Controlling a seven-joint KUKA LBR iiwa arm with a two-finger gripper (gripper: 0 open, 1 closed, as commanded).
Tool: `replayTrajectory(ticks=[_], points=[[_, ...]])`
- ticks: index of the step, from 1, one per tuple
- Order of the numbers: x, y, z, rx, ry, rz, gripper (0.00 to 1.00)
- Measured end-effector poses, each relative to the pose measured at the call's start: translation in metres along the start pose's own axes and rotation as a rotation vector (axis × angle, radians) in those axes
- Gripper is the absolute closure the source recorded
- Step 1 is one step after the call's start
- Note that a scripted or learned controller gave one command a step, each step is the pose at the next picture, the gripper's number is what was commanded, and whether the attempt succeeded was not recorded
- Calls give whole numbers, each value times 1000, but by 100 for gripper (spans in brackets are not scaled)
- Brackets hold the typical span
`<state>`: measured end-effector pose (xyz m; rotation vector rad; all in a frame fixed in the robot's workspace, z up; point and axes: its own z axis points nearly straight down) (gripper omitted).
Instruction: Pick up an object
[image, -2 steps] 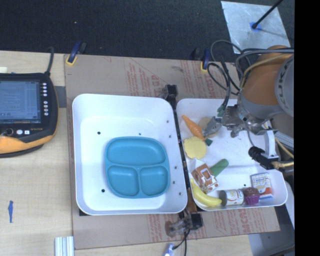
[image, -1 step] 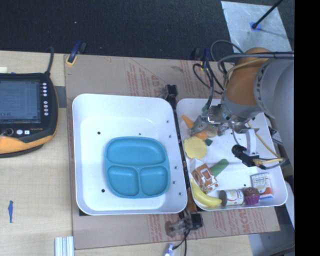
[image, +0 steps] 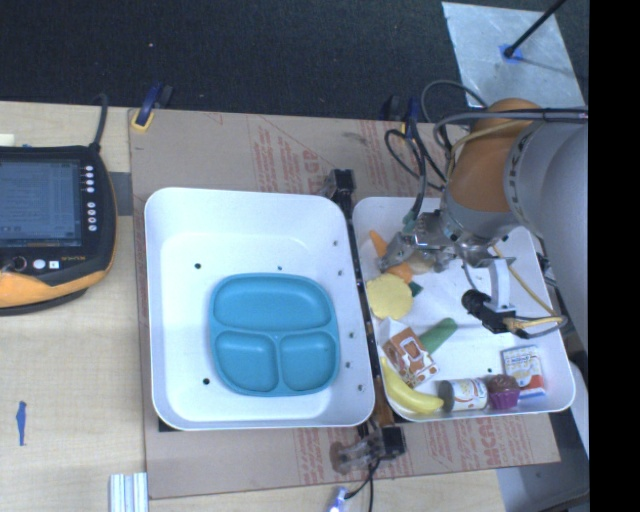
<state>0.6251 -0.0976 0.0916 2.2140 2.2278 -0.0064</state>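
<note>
Two fingers are all I have, and they hang low in the right bin, toward its far-left corner as the camera sees it. Whether they stand open or closed I cannot tell, since my wrist covers them from above.

Just beside them, on the view's left, lies a small orange piece. Another orange bit shows right at their lower edge. Next toward the near side is a yellow piece, close to the bin's left wall.

Further on come a green stick, lying at a slant, and a brown-and-white packet beside its lower end. A banana curves along the near-left corner. A bottle lies on its side with one end against the banana. A purple piece sits at the bottle's other end, and a small white box lies just beyond it.

The left bin stands alongside and holds a blue tray with three compartments. Both bins rest on a brown sheet on the table. Well off to the view's left, a pendant with a dark screen lies on the table.
</note>
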Motion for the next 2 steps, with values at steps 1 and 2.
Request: replayTrajectory(ticks=[1, 2], points=[[-2, -1, -11, 10, 0, 1, 100], [43, -37, -101, -1, 4, 2, 100]])
